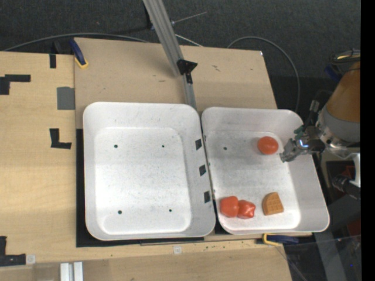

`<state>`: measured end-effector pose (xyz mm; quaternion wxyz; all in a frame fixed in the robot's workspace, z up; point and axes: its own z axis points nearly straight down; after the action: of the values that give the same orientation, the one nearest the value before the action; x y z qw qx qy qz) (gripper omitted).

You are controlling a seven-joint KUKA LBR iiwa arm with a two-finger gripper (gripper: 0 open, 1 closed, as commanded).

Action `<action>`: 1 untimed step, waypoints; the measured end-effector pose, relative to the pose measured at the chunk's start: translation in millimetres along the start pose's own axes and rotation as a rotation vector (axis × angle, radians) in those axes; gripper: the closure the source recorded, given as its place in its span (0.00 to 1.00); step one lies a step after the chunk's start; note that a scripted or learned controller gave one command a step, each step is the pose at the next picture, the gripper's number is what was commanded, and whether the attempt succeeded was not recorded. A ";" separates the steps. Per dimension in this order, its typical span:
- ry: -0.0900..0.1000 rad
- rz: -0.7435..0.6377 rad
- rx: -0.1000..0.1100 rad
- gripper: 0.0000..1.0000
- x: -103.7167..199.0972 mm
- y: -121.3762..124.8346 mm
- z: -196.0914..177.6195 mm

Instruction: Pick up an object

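Observation:
The right bin (246, 122) holds three objects. An orange-red ball (268, 145) lies in its upper right part. A red crumpled object (237, 207) sits near the front edge, and a tan biscuit-like block (272, 204) lies just right of it. My gripper (293, 149) hangs at the bin's right rim, a short way right of the ball and apart from it. Nothing shows between its fingers.
The left bin (140, 113) sits beside the right one on the wooden bench. A grey metal pole (167, 31) slants down from the top to the bins' shared back corner. A cable (281, 57) curves behind the right bin.

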<state>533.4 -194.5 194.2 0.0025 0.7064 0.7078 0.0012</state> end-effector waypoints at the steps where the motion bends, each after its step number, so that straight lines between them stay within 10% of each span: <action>1: 0.000 0.000 0.000 1.00 0.0 1.7 -53.1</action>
<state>534.8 -194.4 247.3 0.0026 0.7064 0.7078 0.0010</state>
